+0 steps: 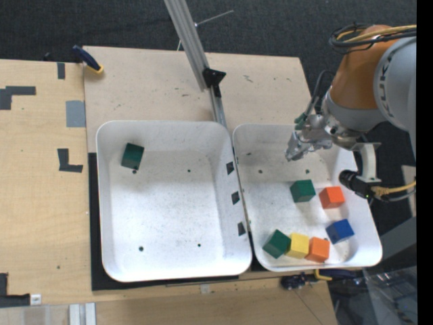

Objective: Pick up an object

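Overhead, the gripper [298, 149] of the grey arm [379, 80] with its orange band hangs above the back of the right bin [260, 147], nothing visible between its fingers; how wide they stand cannot be told from where I am. Measured from that gripper, the nearest target is a dark green cube [303, 191], lying just toward the front of the bin and a shade to the right, apart from the tool. A small orange cube [331, 197] sits just beside the green one on its far side from the gripper, and a blue cube [339, 231] lies farther forward again. Farthest from the gripper, along the bin's front wall, a green block [277, 243], a yellow block [298, 244] and an orange block [318, 248] touch in a row. Well away to the gripper's left, a lone green cube [132, 156] rests in the left bin [169, 269]. All the pieces look like smooth, hard-edged painted blocks with no long axis; the bins are glossy white, speckled with dark marks. A short drop forward seems to be what the pick needs.
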Tool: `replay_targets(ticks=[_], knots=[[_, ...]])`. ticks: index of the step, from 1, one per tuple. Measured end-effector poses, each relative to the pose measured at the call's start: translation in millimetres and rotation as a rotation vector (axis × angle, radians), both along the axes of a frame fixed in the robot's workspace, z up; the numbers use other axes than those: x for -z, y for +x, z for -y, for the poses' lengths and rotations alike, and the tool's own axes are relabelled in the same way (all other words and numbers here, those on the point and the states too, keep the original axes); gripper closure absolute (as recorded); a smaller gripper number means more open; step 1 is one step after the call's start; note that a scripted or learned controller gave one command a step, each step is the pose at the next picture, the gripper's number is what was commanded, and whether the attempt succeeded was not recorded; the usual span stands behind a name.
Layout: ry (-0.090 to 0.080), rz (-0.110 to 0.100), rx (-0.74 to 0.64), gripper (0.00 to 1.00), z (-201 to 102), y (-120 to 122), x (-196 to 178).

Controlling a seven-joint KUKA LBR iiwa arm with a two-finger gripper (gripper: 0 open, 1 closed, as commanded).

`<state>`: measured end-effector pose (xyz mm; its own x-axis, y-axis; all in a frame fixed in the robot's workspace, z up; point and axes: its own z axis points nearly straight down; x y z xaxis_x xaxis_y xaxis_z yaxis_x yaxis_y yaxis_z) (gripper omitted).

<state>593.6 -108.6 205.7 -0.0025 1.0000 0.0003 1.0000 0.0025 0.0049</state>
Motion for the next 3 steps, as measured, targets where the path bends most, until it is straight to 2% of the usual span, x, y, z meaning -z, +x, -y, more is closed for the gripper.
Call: replay_targets(ticks=[1,3], knots=[[0.000,0.000,0.000,1.00,-0.8,1.3,-53.2],[0.000,-0.006,-0.003,1.00,-95.4,8.6,-54.1]])
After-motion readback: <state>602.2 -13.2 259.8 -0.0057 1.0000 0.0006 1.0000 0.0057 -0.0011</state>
